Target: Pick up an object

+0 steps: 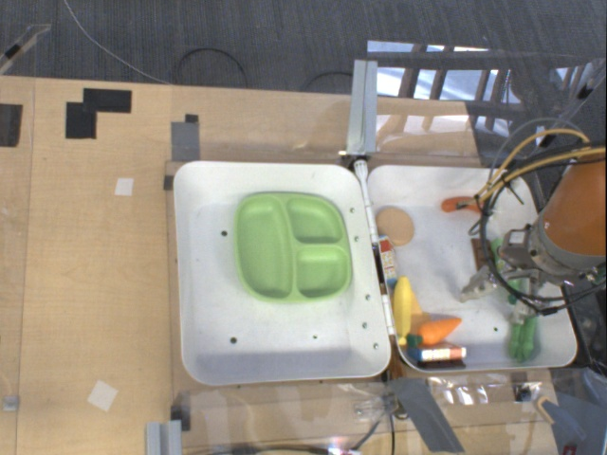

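Observation:
The right bin point(427, 192) holds several small things: a tan round disc point(395, 226), an orange piece point(461, 204) near the back, a yellow banana point(405, 306), an orange carrot point(440, 330), a small tube with an orange end point(439, 354) and a green item point(523, 339) at the front right. A slim marker point(386, 259) lies along the left wall. My gripper point(479, 287) hangs over the middle right of this bin, below the orange-banded wrist point(574, 221) and its cables. I see nothing between its fingers.
The left bin point(204, 349) holds a green divided plate point(290, 246). A metal post point(361, 112) stands behind the seam between the bins. The wooden bench point(85, 282) spreads to the left with black markers at the back.

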`<state>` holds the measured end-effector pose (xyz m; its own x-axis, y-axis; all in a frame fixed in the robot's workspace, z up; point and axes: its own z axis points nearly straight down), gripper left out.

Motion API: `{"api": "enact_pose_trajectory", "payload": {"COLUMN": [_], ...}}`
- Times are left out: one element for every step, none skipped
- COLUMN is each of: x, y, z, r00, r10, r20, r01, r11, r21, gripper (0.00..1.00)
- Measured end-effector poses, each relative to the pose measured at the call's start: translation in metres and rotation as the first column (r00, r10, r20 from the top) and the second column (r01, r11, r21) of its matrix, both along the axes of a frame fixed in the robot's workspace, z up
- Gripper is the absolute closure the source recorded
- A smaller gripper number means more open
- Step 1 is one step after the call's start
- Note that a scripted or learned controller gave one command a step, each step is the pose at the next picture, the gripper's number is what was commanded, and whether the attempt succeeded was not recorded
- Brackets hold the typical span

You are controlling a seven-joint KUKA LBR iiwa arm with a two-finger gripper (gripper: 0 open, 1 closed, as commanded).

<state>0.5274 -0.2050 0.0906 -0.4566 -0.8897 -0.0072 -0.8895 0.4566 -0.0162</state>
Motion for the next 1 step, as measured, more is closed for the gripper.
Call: {"api": "enact_pose_trajectory", "payload": {"x": [-0.0342], "y": [0.046], "z": [0.0011], "r00": [0.999], "r10": [0.046], "r20": [0.002], "r01": [-0.046], "r11": [0.999], "r21": [-0.003], "gripper": [0.0]}}
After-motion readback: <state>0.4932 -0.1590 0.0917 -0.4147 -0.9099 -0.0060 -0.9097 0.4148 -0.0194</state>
